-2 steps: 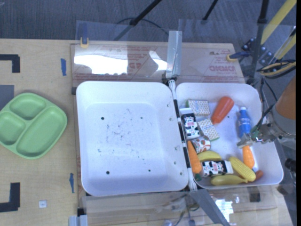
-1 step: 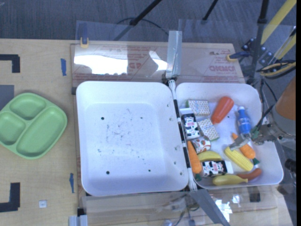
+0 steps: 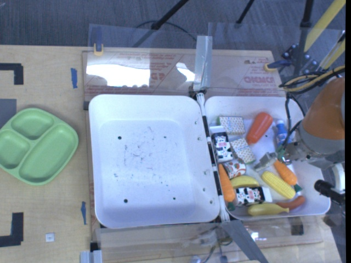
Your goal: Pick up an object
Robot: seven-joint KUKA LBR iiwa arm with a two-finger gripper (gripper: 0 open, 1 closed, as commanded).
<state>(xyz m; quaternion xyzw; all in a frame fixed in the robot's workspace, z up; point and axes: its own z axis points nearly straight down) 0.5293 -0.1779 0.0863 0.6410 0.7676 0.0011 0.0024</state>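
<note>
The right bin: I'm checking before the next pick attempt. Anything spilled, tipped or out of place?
Nothing stands out. The toy food, including an orange pepper and a corn cob, lies jumbled inside the right bin. A green divided plate sits apart on the bench.

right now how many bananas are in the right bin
2: one banana mid-bin beside the corn, another banana along the front wall. More may be hidden under the arm.
</note>
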